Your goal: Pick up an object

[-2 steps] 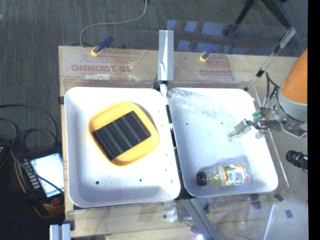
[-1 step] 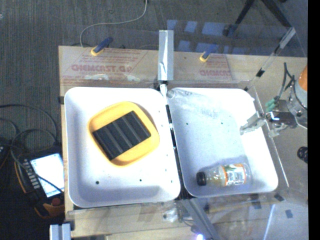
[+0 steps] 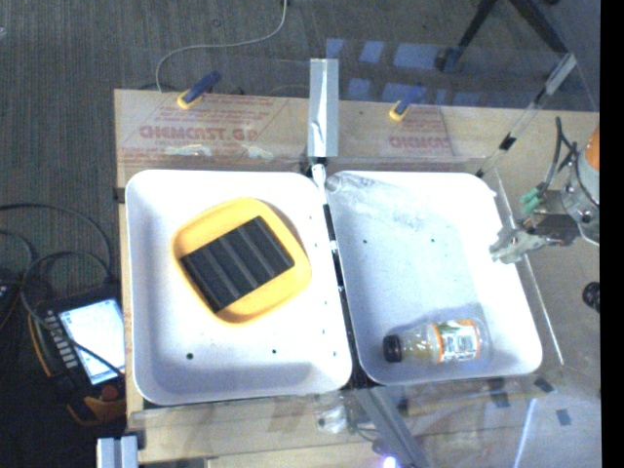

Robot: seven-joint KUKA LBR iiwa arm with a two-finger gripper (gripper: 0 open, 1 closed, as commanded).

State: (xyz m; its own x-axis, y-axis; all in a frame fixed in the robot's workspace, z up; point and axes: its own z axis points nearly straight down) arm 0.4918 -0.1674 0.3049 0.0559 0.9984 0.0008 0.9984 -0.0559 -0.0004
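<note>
Now the gripper (image 3: pixel 511 246) hangs over the right bin's (image 3: pixel 419 261) right rim. Jaw state: can't tell. Nothing visibly held; bottle (image 3: pixel 436 343) lies near.

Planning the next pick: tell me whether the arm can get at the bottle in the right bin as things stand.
Probably yes. The bottle lies on its side alone near the right bin's front wall, with nothing over it. The gripper hangs at that bin's right rim, with open floor between them.

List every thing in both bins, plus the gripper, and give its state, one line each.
Yellow tray: lying flat in the left bin, tilted askew, dark ribbed insert facing up.
Bottle: lying on its side in the right bin, near the front wall, dark cap on, pointing left.
Gripper: over the right bin's right rim, holding nothing.
</note>
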